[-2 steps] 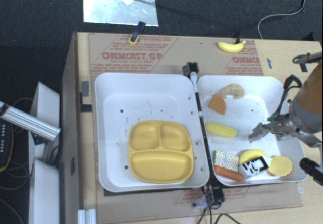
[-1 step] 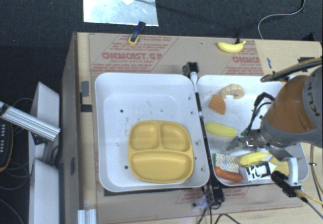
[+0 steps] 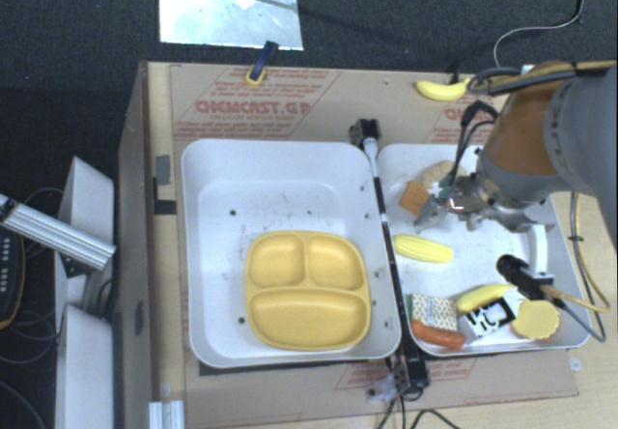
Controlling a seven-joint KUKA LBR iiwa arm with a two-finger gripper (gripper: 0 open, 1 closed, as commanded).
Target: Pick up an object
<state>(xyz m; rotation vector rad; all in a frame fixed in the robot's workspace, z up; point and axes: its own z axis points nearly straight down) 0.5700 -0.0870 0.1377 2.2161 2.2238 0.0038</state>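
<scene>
The grey arm with the orange band (image 3: 541,142) reaches in over the right white bin (image 3: 570,316). Its hand (image 3: 439,207) hangs low near the back of that bin. I cannot tell if the hand is open or closed, and nothing shows inside it.

Right by the hand is a small orange-brown block (image 3: 414,196). A pale round thing (image 3: 436,173) sits just behind the block. A little nearer the front lies a long yellow corn-shaped toy (image 3: 422,248). These are the things closest to grab.

I think the arm is at the reaching step and has not picked anything yet. Next it should go down over one thing, close on it, and lift straight up.

The block is near the wall between the two bins (image 3: 384,224), so there is not much room on that side. The yellow toy has bare floor around it, so it looks easier. The front corner is crowded with a yellow banana (image 3: 480,298), a round yellow cookie (image 3: 536,321) and an orange carrot (image 3: 436,333). The left white bin (image 3: 217,253) holds a yellow plastic plate with three parts (image 3: 309,289).
</scene>
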